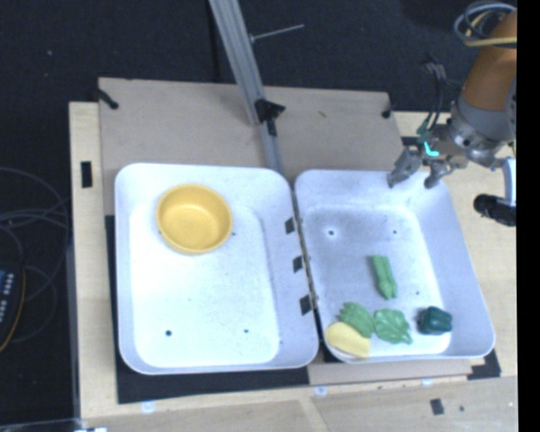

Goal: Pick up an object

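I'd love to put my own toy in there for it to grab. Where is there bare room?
Left bin: everything below and right of the yellow bowl is bare. Right bin: its upper half, between the hand and the long green piece, is bare. The right bin's lower edge is crowded: yellow piece, two leafy greens, dark green piece.

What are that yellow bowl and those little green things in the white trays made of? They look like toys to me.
The yellow bowl looks like moulded plastic: even colour, smooth matte surface, thin rounded rim. The green pieces seem to be plastic or rubbery toy vegetables, lumpy and uniformly coloured; the dark green one shows a slight sheen. The view is too coarse to be sure.
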`<state>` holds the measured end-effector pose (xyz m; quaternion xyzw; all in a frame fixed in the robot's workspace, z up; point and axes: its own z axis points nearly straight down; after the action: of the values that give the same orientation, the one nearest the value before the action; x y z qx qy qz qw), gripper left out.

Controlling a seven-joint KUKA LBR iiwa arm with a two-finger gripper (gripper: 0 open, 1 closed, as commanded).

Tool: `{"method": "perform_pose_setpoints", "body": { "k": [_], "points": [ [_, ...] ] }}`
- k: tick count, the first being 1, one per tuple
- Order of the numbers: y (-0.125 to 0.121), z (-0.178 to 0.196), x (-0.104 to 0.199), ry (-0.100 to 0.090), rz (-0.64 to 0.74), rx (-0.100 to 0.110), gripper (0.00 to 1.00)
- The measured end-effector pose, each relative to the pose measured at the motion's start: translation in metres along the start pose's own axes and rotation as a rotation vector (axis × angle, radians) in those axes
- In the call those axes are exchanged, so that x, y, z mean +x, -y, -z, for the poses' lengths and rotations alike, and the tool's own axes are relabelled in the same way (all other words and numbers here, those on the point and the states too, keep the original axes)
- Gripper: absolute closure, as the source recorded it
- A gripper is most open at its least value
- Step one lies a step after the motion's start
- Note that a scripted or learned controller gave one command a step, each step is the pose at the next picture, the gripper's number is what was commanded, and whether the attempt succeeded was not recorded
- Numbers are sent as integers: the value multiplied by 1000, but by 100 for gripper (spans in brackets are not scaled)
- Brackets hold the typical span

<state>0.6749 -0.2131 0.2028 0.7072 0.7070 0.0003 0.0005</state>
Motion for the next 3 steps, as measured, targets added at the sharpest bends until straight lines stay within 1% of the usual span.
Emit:
{"method": "perform_pose_setpoints", "body": {
  "k": [1, 2, 3],
  "points": [
    [0, 0, 0, 0, 0, 0, 0],
    [1, -63, 1, -1, 0, 6, 0],
    [2, -104, 1, 0, 0, 4, 0]
  ]
}}
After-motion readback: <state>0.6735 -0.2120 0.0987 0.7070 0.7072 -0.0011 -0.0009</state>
